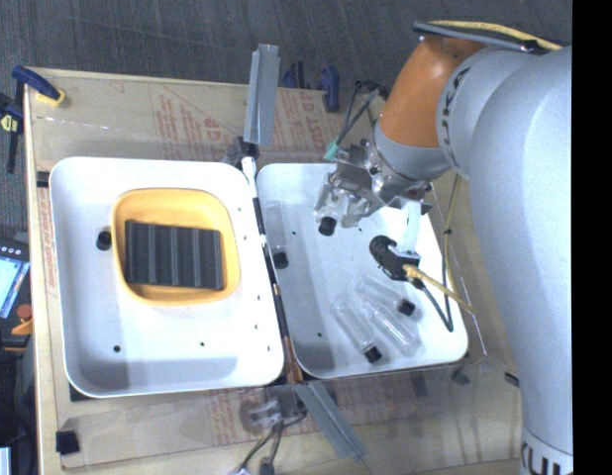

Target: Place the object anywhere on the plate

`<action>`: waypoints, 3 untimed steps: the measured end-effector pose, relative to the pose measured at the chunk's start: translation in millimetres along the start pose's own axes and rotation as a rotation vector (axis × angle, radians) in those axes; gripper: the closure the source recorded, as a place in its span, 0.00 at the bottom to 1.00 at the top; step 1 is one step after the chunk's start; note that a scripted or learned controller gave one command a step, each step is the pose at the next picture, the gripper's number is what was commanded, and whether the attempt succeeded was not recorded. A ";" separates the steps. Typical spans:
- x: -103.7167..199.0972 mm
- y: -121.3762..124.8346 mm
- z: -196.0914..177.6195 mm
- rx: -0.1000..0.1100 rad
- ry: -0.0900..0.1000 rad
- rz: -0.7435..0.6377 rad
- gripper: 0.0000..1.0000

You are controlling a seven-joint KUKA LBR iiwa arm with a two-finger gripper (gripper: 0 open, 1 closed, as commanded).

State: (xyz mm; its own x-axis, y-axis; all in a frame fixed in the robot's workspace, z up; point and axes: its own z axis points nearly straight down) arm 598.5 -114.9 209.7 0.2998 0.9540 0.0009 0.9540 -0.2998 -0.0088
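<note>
- The floor (138, 18) is dark grey carpet with a fine ribbed weave; on it stands a bench (167, 107) topped with pale brown board printed in faint red.
- The grey arm (514, 166) (smooth, rounded, with a glossy orange band) reaches in from the right over the right bin (296, 295).
- Two shallow white bins with rounded corners sit side by side, touching along the middle; the left bin (78, 344) holds the plate (177, 206).
- The plate is a yellow rounded rectangle with a dark ribbed panel at its centre.
- The end effector (346, 204) hangs over the upper part of the right bin; whether it is parted or closed cannot be told.
- A clear plastic object (375, 320), glassy and elongated with dark ends, lies in the right bin's lower half, well apart from the plate.
</note>
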 end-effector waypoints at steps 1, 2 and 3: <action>73.8 -15.6 19.2 -0.003 -0.002 -0.168 1.00; 101.2 -37.8 19.7 -0.002 -0.003 -0.462 1.00; 101.1 -37.7 19.6 -0.002 -0.004 -0.462 0.00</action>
